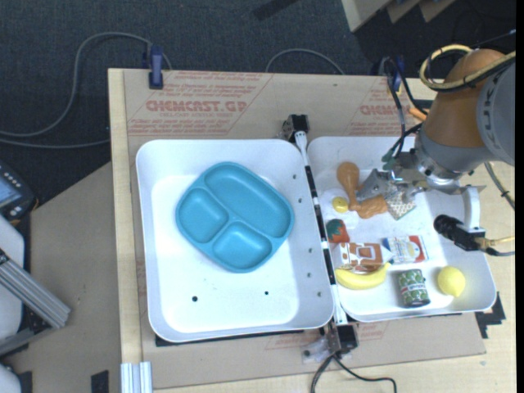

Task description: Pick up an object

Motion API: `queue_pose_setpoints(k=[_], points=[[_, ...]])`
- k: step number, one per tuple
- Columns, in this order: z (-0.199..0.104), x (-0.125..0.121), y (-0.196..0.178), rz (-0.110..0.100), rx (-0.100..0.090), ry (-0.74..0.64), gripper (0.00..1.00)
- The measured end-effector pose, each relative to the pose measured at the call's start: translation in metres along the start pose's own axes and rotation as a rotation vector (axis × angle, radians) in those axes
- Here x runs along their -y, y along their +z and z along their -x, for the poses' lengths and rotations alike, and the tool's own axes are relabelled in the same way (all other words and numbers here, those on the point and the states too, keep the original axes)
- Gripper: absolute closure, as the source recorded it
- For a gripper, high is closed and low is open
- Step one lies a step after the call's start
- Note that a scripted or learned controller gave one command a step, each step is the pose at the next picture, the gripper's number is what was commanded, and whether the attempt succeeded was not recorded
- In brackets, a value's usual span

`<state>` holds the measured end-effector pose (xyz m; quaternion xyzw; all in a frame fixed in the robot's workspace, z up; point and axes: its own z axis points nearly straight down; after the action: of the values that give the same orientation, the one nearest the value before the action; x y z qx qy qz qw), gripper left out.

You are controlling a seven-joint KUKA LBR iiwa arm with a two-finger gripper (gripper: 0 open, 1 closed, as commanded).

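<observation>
The pincer point(391, 188) hangs low in the right bin point(483, 289), beside a chicken drumstick point(350, 180). Whether it is clenched or released, I cannot tell. A blue tray point(234, 216) lies in the left bin point(164, 293).

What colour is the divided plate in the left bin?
Light blue plate, seen in the camera view.

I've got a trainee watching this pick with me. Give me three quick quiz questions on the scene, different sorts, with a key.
1. True or false: the blue divided plate lies in the left bin.
2. Which item lies nearest the front right corner of the right bin? A) the lemon B) the chicken drumstick C) the green can
3. Fill in: the banana lies just in front of a small ______ carton.

Key
1. True.
2. A, the lemon; the can is beside it on the left, the drumstick lies toward the back.
3. Red and white. The gripper hangs over the back of that bin, near the drumstick.
</observation>
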<state>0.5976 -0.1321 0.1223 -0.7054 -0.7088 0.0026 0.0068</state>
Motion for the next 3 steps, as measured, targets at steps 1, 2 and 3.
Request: queue_pose_setpoints(k=[1,2,3], points=[[-0.028,0.000,0.037,0.015,0.006,0.003,0.00],[-0.026,-0.051,0.036,0.022,0.009,0.003,0.00],[-0.033,-0.009,0.037,0.011,0.006,0.007,0.00]])
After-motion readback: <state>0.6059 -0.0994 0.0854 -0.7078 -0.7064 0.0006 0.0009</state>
